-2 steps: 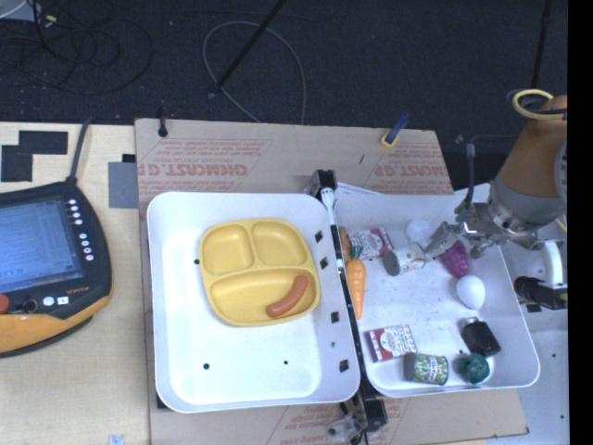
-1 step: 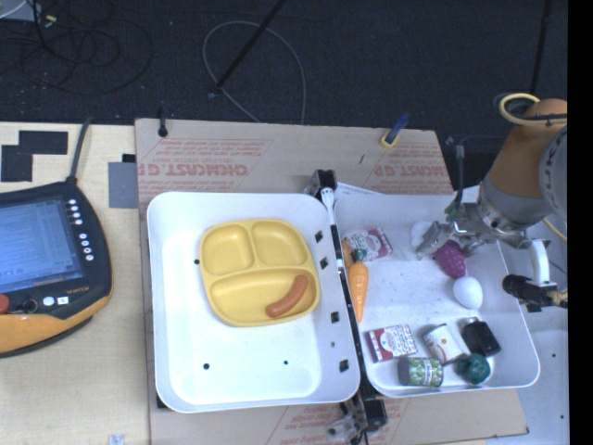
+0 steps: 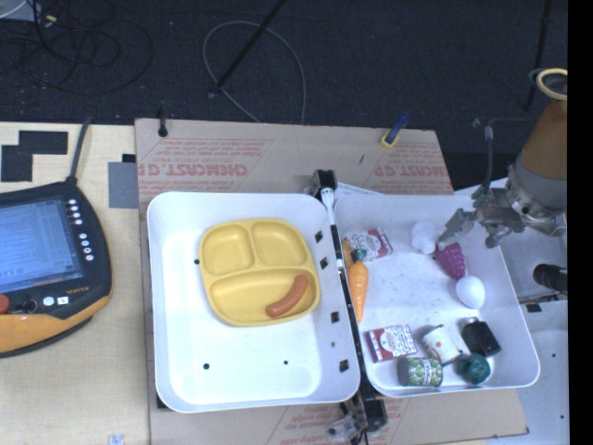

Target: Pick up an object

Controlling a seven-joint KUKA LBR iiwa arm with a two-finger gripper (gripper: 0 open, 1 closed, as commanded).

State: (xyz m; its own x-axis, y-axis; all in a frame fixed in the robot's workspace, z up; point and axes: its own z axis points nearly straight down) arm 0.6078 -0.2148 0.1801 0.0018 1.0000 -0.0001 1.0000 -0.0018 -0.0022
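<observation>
The arm [image 3: 542,156] reaches in from the right and hangs over the top right corner of the right bin [image 3: 519,341]. The left bin [image 3: 176,286] holds a yellow tray [image 3: 232,248] with a sausage [image 3: 288,297] lying in its front compartment.

The gripper [image 3: 477,221] sits low over the right bin, and its two fingers look spread, with nothing between them. Just below and left of it lies a purple item [image 3: 452,260], apart from the fingers as far as I can tell. Nothing is lifted yet, so the pick is at its start: approach, close and raise all remain.

The other candidates rest in the right bin: a carrot [image 3: 357,284] along the left wall, a red packet [image 3: 392,341], a can [image 3: 422,372], a black item [image 3: 481,336], a white egg [image 3: 470,291] and a green ball [image 3: 475,369]. By my judgement the purple item is the nearest target.
</observation>
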